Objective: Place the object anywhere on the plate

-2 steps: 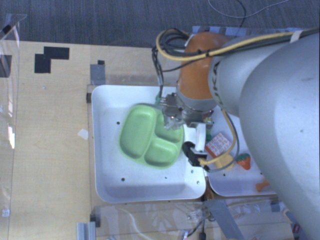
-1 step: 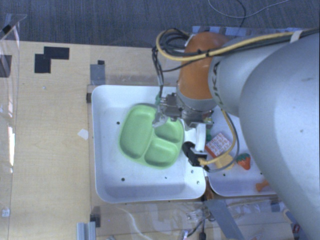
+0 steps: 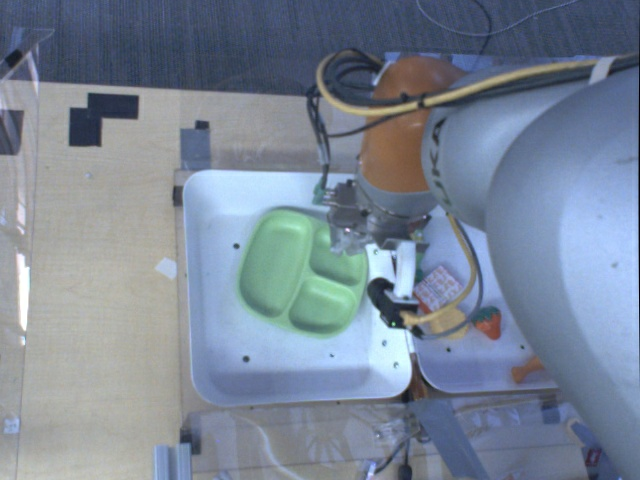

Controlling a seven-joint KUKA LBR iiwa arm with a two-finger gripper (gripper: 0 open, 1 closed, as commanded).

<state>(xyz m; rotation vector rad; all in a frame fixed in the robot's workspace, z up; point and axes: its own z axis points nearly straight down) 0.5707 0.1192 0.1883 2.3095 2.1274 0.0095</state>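
A light green divided plate point(image 3: 295, 273) lies in the left white bin point(image 3: 215, 368), with three compartments and nothing visible in them. My gripper point(image 3: 346, 236) hangs over the plate's upper right rim, below the orange wrist band. The wrist hides whatever may be under it. In the right bin point(image 3: 460, 373) lie a pink-and-white checkered packet point(image 3: 437, 288), a red toy with a green top point(image 3: 487, 321) and a small orange piece point(image 3: 526, 370).
The big grey arm covers most of the right bin and the bench's right side. The left bin has bare floor left of and below the plate. A clear panel point(image 3: 20, 168) stands at the bench's far left edge.
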